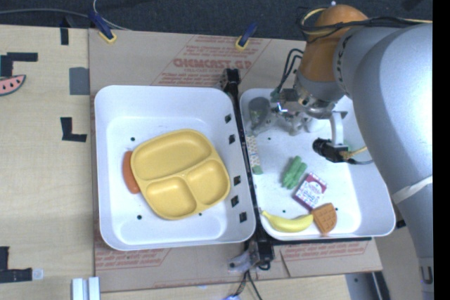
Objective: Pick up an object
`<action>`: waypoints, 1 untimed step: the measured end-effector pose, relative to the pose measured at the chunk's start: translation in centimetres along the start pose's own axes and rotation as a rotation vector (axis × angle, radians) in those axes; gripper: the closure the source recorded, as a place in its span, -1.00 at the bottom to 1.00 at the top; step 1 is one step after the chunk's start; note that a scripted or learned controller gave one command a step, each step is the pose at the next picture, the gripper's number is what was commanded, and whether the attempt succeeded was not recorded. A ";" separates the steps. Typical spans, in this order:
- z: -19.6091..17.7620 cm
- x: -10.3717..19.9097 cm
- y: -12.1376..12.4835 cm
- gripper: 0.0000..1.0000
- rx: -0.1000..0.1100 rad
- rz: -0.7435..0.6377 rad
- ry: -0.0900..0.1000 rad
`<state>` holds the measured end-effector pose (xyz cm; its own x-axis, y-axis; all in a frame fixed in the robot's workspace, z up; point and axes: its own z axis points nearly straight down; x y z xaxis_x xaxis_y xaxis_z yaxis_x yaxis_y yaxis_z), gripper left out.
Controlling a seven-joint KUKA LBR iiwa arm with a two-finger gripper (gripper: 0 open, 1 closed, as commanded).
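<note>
My gripper (295,121) hangs low over the back of the right bin (365,204), pointing down at the bin floor. Just to its left stands a small grey cup-like object (258,112), near the bin's back left corner. Toward the front lie a green object (294,172), a red and purple packet (310,192), a yellow banana (287,223) and an orange-brown cookie-like piece (325,218). None of these touches the gripper.
The left bin (112,151) holds a yellow divided plate (180,172) with an orange object (130,173) partly tucked under its left edge. The black divider between the bins (238,151) runs just left of the grey cup-like object. The arm covers the right bin's back right.
</note>
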<state>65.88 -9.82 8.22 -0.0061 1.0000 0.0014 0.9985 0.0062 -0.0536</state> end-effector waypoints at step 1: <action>0.0 -0.3 0.0 -1.00 0.001 -0.002 0.006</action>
<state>65.90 -10.13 8.20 -0.0076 0.9999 0.0072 0.9985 0.0080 -0.0544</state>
